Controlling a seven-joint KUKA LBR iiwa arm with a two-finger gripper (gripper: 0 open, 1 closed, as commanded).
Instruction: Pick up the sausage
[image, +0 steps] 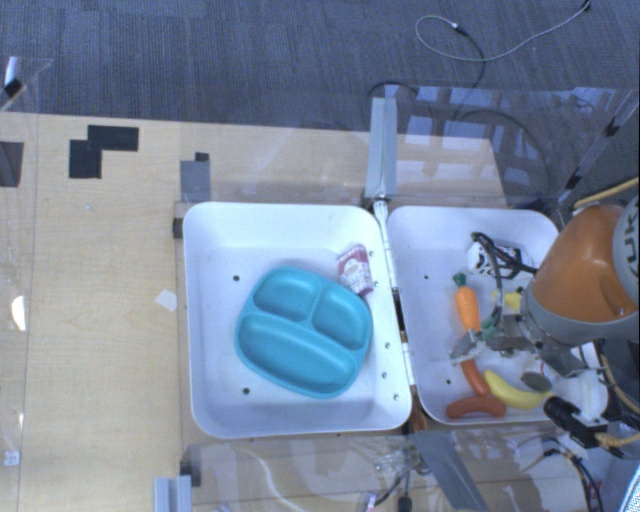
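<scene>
Pincer (478, 345) hovering over right bin (430, 300), jaw state unclear; sausage (476, 407) lying at 6 o'clock, beside banana (515, 390), awaiting pickup.

- The desk (100, 300) is pale wood grain, with black tape patches (100, 148).
- Both bins (205, 330) are white.
- The divided plate (303, 331) is plain turquoise blue.
- The small packet (355, 268) is red with white.
- The carrot (467, 308) is orange with a green tip.
- The sausage (476, 407) is reddish orange.
- The banana (514, 391) is yellow.
- The arm (583, 275) shows an orange band above grey.
- The floor (250, 50) is dark blue-grey carpet with fine ribbing.
</scene>
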